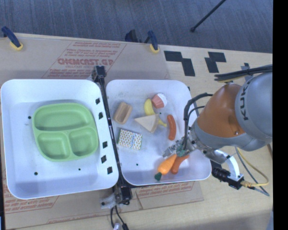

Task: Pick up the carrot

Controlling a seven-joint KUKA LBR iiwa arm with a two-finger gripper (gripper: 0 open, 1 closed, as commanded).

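— Where's my arm [240, 114]?
— Right side of the frame, orange band facing up, wrist bent down toward lower centre-right.
— And my gripper [176, 152]?
— Low, pointing left; I can't make out the tips.

One fixed camera hangs above the bench [86, 56], tilted down on both white bins [14, 128], far enough to take in floor at twelve o'clock, the arm [230, 116] entering from three o'clock.
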